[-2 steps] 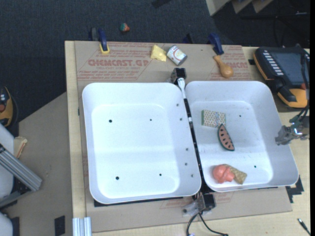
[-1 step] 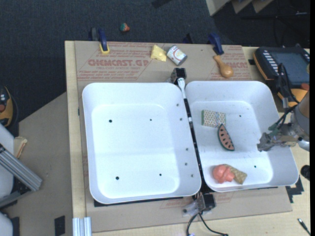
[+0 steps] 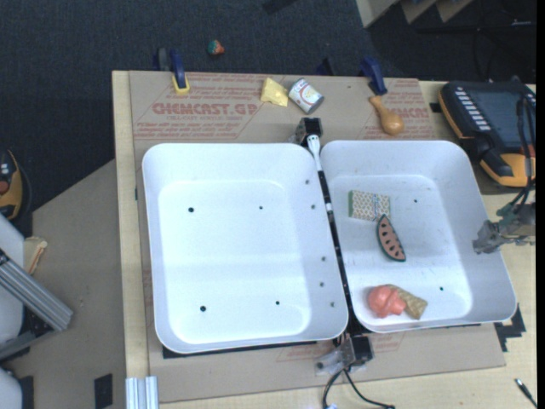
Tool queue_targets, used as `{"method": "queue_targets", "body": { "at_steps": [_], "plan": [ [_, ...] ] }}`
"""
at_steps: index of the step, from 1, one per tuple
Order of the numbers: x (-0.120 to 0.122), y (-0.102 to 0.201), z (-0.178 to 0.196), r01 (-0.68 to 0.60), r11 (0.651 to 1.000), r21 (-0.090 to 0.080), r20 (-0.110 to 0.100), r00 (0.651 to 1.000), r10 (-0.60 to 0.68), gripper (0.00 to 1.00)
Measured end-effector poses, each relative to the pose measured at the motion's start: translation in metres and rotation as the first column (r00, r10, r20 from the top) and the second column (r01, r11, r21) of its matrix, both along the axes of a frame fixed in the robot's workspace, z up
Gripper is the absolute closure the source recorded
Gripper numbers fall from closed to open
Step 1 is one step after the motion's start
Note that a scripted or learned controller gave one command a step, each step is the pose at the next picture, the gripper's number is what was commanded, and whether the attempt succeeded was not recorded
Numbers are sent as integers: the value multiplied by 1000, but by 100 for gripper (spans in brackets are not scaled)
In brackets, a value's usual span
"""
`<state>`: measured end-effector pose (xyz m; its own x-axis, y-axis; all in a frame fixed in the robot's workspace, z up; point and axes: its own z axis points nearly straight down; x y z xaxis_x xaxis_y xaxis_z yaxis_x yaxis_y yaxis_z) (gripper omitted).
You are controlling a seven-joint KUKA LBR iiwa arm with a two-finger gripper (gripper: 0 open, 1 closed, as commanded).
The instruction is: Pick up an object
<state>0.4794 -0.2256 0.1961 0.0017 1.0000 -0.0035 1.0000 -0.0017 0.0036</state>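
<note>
Watermelon slice toy mid right bin, patterned square at eleven o'clock, pink ice-cream cone toy at six; gripper at three o'clock over the rim, finger state impossible to tell; approach step, needing a leftward reach and descent.

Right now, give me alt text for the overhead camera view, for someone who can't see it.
The right white bin holds a watermelon slice toy, a patterned square and a pink ice cream cone toy, with the gripper at its right rim. The left white bin sits beside it on the bench.
</note>
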Motion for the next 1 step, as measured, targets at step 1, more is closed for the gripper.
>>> {"method": "queue_targets", "body": {
  "at_steps": [1],
  "plan": [
    [0,35,-52,-4,1000,7,-7,1000,4,100]
  ]
}}
